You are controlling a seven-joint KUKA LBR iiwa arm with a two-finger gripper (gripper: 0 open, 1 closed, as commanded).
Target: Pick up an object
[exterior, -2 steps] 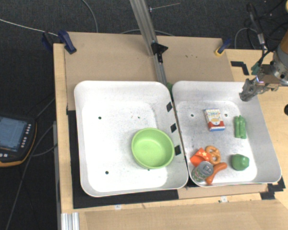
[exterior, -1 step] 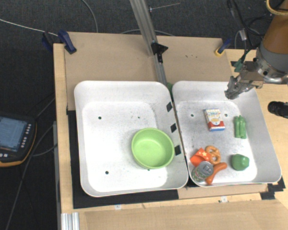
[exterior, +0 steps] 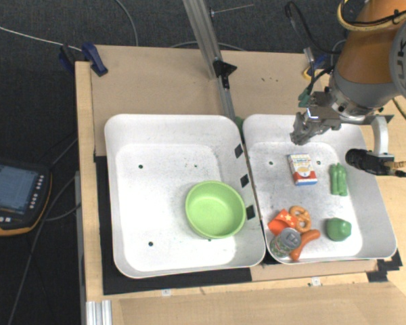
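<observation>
Over the far end of the right bin [exterior: 372, 202], the gripper [exterior: 302, 135] hangs above bare white floor, pointing down. Can't tell its state from this angle: the tip reads as one dark grey lump. Nothing visibly held.

Candidates, all in the right bin:
- small carton [exterior: 302, 168], white with red and blue print, just near of the gripper tip. Closest thing to it, but apart from it.
- green stick-shaped piece [exterior: 338, 180], right of the carton, lying roughly far-to-near.
- green rounded lump [exterior: 337, 229], near-right area.
- cluster at the near-left corner: orange pretzel-like piece [exterior: 298, 217], an orange carrot-like piece [exterior: 303, 243], and a grey round disc [exterior: 286, 239], all touching or overlapping. Can't separate them cleanly.

Left bin [exterior: 122, 181]: one light green bowl [exterior: 215, 209], upright, near-right part, well apart from the arm.

Progress, my read: nothing picked yet. Every object sits on a bin floor. Arm looks staged for an approach, likely toward the carton given proximity, but that's a guess.

Left to do: line up over a target, descend, close, lift. Basically the whole grasp. The carton is isolated, so it should be the easier target; the corner cluster is crowded and sits against the bin wall, riskier.
</observation>
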